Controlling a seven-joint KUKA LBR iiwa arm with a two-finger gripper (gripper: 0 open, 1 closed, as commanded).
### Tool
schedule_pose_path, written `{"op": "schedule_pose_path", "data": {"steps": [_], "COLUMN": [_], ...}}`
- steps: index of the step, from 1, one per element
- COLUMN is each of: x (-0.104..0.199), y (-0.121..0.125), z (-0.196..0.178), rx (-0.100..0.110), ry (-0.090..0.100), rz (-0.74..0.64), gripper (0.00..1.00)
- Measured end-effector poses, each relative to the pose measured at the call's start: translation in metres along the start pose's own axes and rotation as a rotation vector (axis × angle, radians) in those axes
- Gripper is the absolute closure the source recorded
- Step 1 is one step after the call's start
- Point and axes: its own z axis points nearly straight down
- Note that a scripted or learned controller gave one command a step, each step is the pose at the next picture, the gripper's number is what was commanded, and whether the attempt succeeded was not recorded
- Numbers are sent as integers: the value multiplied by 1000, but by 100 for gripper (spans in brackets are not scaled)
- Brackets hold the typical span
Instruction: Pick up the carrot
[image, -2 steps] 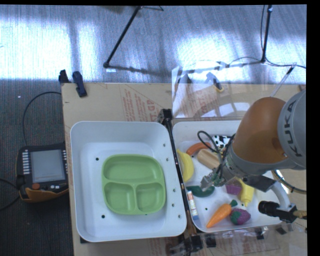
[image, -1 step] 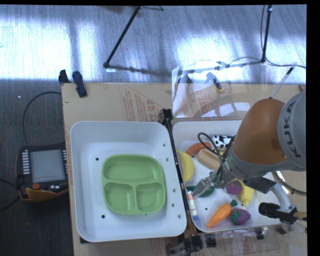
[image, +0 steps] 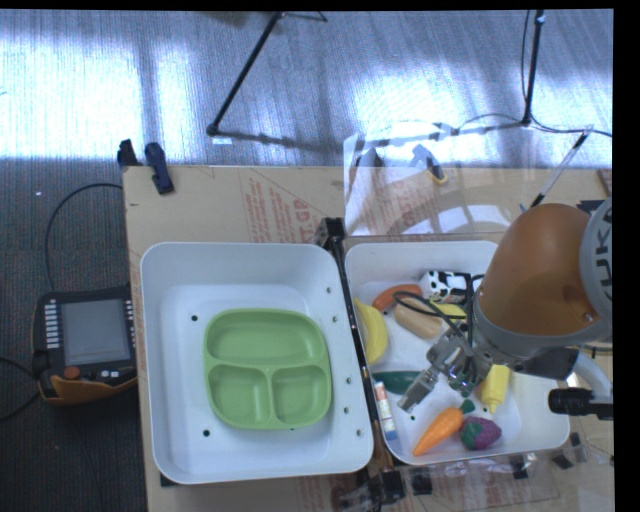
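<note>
Two bins (image: 160, 300) on surface | carrot (image: 440, 430) near right bin's front edge, beside purple item (image: 480, 433) | pincer (image: 432, 372) above-left of carrot, apart | fingers spread, nothing between.

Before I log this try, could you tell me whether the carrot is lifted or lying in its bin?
Lying in the right bin: the carrot rests on its floor, beside the gripper.
</note>
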Motion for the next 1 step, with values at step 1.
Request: {"op": "schedule_pose_path", "data": {"steps": [1], "x": [-22], "y": [-25], "z": [101], "rx": [-1], "ry": [2], "rz": [-476], "gripper": [0]}}
